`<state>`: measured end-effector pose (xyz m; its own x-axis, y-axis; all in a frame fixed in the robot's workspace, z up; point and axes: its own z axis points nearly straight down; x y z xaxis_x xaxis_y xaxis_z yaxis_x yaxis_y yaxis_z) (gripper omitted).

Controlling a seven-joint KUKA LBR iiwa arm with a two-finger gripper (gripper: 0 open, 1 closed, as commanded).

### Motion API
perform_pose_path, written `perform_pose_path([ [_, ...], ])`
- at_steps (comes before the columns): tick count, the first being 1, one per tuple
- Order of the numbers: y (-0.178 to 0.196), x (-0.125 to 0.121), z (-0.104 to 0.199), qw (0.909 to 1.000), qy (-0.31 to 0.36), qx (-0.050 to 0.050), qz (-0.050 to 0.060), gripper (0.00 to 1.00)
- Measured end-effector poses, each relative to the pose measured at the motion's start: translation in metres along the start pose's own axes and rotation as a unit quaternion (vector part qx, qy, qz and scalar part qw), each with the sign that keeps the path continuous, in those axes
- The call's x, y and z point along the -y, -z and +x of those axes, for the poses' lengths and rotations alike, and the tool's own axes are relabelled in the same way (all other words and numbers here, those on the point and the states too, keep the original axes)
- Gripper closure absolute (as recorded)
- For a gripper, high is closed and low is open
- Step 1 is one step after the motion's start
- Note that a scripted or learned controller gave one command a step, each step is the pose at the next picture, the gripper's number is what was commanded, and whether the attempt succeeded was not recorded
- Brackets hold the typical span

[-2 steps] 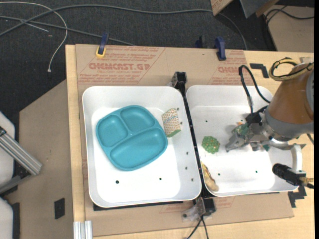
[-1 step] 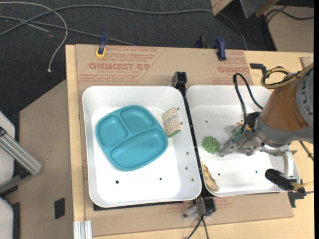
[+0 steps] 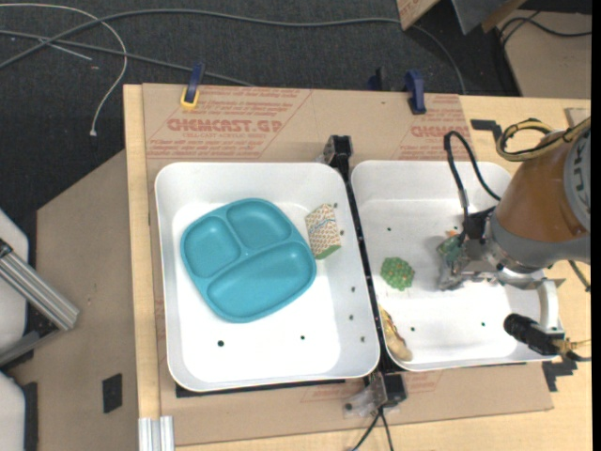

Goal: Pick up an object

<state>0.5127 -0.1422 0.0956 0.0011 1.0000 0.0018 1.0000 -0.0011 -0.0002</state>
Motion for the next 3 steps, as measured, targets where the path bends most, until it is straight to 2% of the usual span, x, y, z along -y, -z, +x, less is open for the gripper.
perform_pose_path([
  [3, 0.128, -0.002, 0.001, 1.0, 0.001, 0.001, -0.002, 1.0],
])
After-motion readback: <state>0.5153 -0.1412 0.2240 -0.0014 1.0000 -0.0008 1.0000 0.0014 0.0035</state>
